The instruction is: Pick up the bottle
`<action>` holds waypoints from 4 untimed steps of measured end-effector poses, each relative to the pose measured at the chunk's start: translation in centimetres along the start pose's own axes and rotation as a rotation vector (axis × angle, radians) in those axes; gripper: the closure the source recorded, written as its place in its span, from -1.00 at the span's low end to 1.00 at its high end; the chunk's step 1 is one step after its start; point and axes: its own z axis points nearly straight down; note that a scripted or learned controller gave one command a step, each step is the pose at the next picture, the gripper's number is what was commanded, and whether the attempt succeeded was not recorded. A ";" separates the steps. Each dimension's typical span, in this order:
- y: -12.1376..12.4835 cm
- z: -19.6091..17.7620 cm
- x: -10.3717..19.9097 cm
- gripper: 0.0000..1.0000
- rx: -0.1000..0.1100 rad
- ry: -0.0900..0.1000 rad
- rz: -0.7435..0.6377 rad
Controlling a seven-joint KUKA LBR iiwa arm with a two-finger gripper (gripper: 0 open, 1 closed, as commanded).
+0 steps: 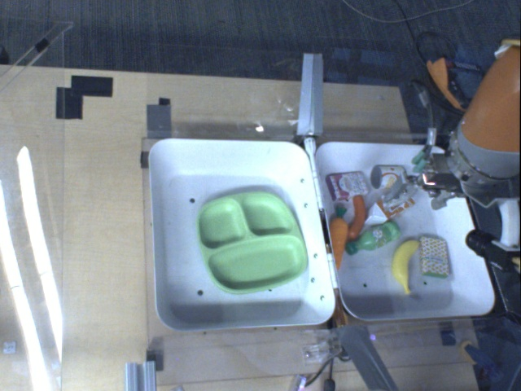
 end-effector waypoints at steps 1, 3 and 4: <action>-1.4 9.7 0.7 -1.00 0.002 0.001 0.266; 0.6 16.9 -5.4 -1.00 -0.008 0.011 0.221; 0.7 15.8 -5.5 1.00 -0.011 0.008 0.222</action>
